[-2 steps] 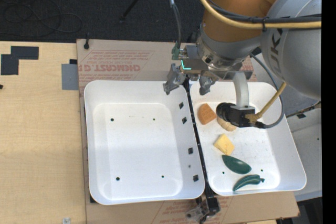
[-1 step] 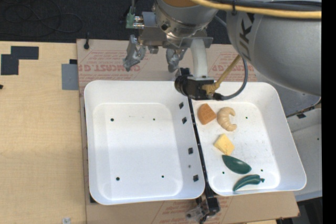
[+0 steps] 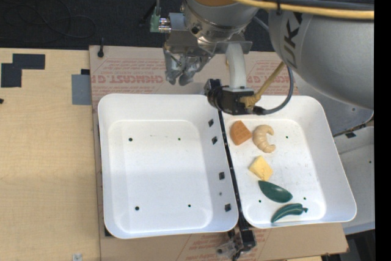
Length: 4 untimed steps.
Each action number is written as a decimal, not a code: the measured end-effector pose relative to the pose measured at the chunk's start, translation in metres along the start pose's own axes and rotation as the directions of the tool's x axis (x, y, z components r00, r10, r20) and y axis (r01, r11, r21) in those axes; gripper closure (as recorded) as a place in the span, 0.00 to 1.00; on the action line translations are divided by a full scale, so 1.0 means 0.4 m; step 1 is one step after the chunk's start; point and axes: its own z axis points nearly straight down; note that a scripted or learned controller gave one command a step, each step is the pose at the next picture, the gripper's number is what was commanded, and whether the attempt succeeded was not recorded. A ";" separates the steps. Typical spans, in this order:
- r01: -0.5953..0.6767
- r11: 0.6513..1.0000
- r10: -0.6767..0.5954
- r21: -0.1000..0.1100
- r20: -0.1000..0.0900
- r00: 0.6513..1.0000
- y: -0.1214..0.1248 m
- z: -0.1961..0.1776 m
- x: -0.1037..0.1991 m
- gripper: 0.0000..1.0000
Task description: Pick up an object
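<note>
Tan wooden bench with two shallow white plastic bins, left bin, right bin holding orange block, beige croissant-shaped piece, yellow wedge, dark green leaf-shaped piece and green pepper, grey two-finger gripper above left bin's far rim, grip state cannot be told.

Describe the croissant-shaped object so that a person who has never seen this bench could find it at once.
Look at the right-hand white bin, which holds five small objects. Near its far end two lie side by side: an orange-brown block and, to its right, the croissant. It is the one pale tan, curved piece; the yellow block is flat-sided, and the two dark green pieces lie at the near end.
</note>
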 end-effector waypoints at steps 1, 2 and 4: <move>-0.003 1.000 0.003 -0.005 -0.006 1.000 -0.172 -0.090 0.090 1.00; -0.006 1.000 0.006 -0.003 -0.001 1.000 -0.166 -0.083 0.086 0.00; -0.011 1.000 0.010 0.011 0.006 1.000 -0.189 0.481 0.085 1.00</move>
